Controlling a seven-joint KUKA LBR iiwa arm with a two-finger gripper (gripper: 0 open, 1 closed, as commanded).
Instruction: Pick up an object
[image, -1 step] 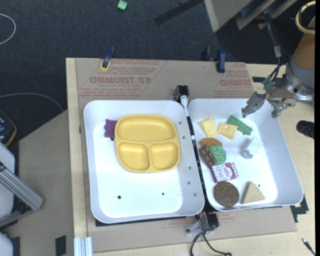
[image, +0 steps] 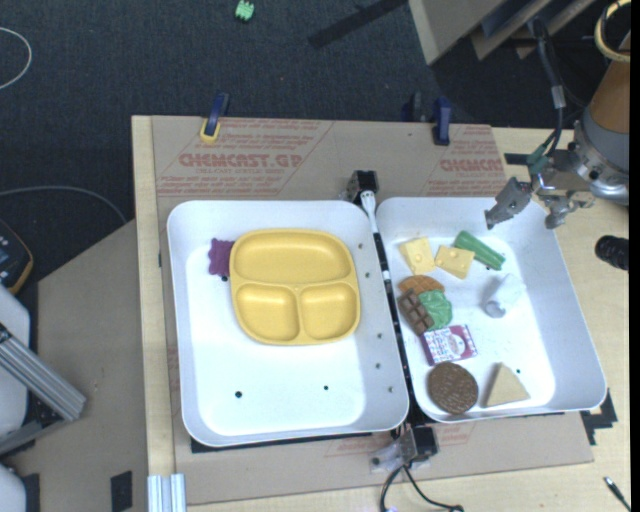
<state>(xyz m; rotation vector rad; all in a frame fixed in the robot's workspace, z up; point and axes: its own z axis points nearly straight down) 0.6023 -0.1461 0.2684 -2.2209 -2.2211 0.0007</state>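
The right bin (image: 570, 300) holds several small items: two yellow cheese-like blocks (image: 417, 254) (image: 455, 262), a green piece (image: 478, 250), a brown bar (image: 415, 311), a pink packet (image: 448, 343), a round brown cookie (image: 453, 387), a tan wedge (image: 506, 386) and a pale grey piece (image: 496, 300). My gripper (image: 527, 212) hovers above the bin's far right corner, open, with nothing between its fingers. It is up and to the right of the green piece, apart from it.
In the left bin (image: 200, 360) lie a yellow divided plate (image: 295, 285) and a purple item (image: 219, 256) at its left edge. Clamps (image: 211, 122) (image: 441, 120) hold the cardboard base at the back. The arm's wrist (image: 600, 160) enters from the right.
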